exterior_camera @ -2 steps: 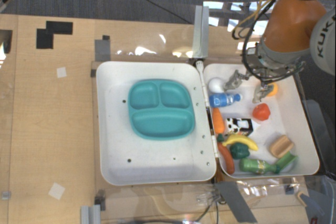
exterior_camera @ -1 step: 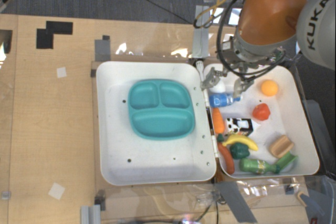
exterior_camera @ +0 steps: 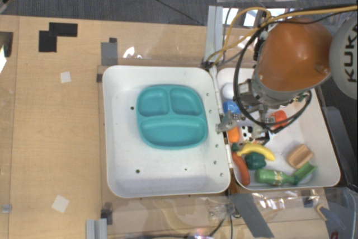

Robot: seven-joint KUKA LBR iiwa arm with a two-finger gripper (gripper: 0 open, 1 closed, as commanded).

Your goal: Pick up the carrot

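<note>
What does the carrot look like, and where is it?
The carrot is a small orange-red toy, long and narrow, smooth like plastic. It lies flat in the right bin, close to that bin's left wall near the front corner, with one end toward the front. A dark green round toy sits right beside it and seems to touch it, and a yellow banana lies just behind. The gripper hangs farther back and is not on it.

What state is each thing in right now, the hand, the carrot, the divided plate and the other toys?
hand: low over the right bin's left side, fingers hidden
carrot: lying loose against the right bin's left wall
teal plate: flat, upright in the left bin
banana: lying beside the carrot
wooden block: resting tilted
</note>
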